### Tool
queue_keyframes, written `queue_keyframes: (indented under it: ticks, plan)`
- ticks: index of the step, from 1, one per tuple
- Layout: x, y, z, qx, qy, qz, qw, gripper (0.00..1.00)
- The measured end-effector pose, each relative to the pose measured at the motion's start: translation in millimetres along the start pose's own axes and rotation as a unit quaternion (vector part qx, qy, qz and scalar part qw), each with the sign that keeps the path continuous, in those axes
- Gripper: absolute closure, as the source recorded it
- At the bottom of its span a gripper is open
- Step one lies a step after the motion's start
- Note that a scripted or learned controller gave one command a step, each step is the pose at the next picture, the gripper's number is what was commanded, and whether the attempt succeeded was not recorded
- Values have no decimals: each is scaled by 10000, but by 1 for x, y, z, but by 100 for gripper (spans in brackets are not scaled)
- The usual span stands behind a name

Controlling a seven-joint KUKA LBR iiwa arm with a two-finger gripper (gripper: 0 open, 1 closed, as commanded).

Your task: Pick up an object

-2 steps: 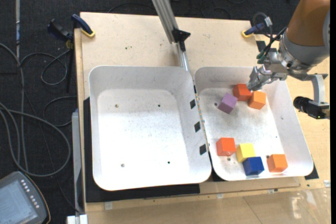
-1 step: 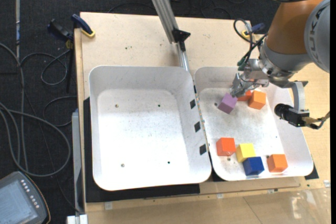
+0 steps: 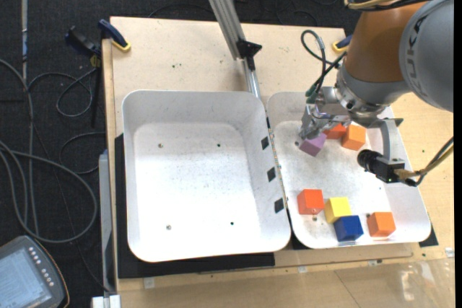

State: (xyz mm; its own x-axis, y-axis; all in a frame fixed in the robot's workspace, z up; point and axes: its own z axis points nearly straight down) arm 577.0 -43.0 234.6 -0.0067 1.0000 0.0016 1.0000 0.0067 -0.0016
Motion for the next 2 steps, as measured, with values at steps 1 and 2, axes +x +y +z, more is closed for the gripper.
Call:
queue_keyframes:
  ticks: [1,2]
  plan:
    - [58,-4,1,-1,5,-10,10000,100]
    - [105,-22,10,7,2,-4,10000,100]
